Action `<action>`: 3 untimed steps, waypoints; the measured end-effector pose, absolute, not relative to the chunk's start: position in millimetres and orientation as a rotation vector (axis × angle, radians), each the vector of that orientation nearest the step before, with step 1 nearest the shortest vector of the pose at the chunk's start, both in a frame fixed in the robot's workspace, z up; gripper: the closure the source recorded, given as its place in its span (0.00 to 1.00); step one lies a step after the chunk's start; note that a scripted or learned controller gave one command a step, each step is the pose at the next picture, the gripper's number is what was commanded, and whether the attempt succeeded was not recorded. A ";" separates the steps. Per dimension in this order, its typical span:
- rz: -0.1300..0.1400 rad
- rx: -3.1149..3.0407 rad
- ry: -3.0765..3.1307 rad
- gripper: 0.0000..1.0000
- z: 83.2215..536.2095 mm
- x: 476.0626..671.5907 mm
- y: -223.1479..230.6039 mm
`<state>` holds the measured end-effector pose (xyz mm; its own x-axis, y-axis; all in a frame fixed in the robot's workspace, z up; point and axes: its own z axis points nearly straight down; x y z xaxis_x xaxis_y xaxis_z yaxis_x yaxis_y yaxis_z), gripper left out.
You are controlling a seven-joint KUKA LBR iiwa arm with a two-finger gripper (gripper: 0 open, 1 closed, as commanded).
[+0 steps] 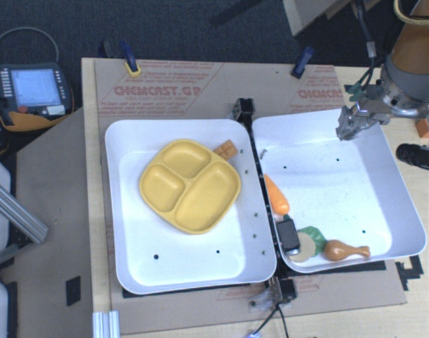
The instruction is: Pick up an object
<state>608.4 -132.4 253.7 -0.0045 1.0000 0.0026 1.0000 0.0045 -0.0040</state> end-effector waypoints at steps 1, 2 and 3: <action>0.001 -2.213 -2.223 1.00 237.5 593.8 -83.3; 0.001 -2.214 -2.224 1.00 240.6 576.6 -40.8; 0.000 -2.211 -2.226 1.00 244.2 557.0 13.7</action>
